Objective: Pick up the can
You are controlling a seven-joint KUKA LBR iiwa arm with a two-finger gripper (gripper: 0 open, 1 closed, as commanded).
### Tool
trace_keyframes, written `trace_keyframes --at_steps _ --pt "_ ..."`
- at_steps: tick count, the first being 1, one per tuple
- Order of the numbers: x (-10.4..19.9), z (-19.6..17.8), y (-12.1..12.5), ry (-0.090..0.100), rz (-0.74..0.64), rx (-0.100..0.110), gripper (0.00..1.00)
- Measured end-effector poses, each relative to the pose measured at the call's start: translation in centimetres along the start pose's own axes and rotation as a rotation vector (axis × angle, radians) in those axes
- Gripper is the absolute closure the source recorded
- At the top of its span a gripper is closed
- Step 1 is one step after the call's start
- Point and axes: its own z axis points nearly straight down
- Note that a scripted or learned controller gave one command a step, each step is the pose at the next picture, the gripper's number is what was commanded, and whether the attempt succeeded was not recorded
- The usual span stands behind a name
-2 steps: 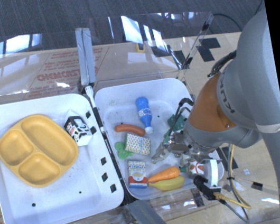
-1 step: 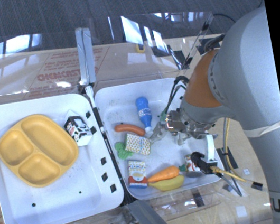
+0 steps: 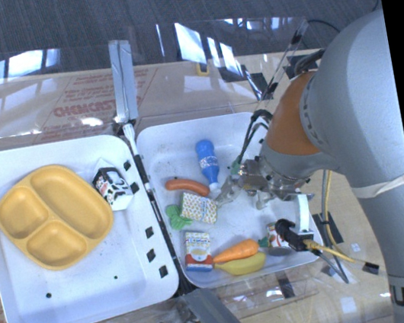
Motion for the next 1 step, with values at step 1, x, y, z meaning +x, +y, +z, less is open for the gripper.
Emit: trace_keyframes --at_steps 1 --pt "-0.88 0.75 0.09 0.001 -0.281 -0.001 0.0"
